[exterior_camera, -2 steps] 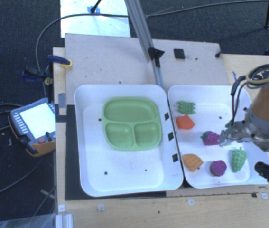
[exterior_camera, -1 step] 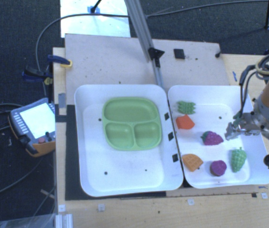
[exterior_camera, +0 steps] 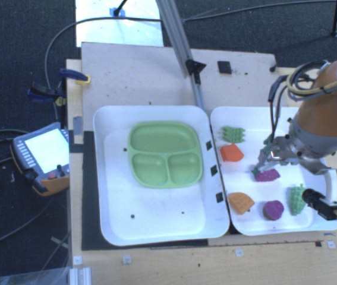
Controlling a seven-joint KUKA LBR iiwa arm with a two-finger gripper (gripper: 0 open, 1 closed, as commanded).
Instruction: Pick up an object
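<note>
The hand (exterior_camera: 262,166) sits down on a purple piece (exterior_camera: 267,175); I cannot tell its grip state.

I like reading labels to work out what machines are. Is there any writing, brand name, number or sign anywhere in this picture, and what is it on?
No text can be read.
Handheld control unit left of the bench: lit screen, too washed out and small to read.
Black tags on the rims between the two bins: too small to tell any marking.
Arm, green tray: no lettering visible.
</note>
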